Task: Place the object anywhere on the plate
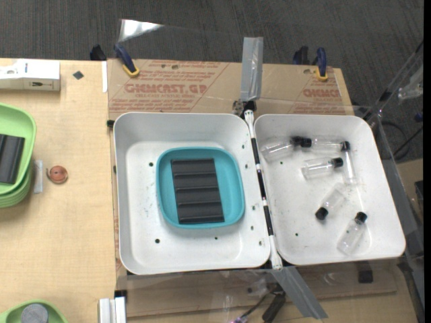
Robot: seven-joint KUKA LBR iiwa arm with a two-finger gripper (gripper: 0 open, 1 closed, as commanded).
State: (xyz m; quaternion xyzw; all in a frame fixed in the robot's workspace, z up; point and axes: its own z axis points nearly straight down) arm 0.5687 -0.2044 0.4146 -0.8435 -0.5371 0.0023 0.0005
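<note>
Gripper state: cannot tell. Two white bins sit touching along their inner rims. The left bin (pixel 135 244) holds a teal plate (pixel 165 187) near its centre, with a bare white floor all round between the plate and the bin walls. A black ribbed block (pixel 196 190) covers most of the plate's well, leaving the teal rim exposed. The right bin (pixel 296 244) holds six clear vials (pixel 322 167) with black caps, all lying on their sides and scattered over its upper and right parts; its lower left floor is open. All vials lie apart from the plate. Cardboard (pixel 202 86) lies under both bins, clamped (pixel 125 59) at its far corners. A green tray (pixel 17 130) sits at the bench's left edge.
</note>
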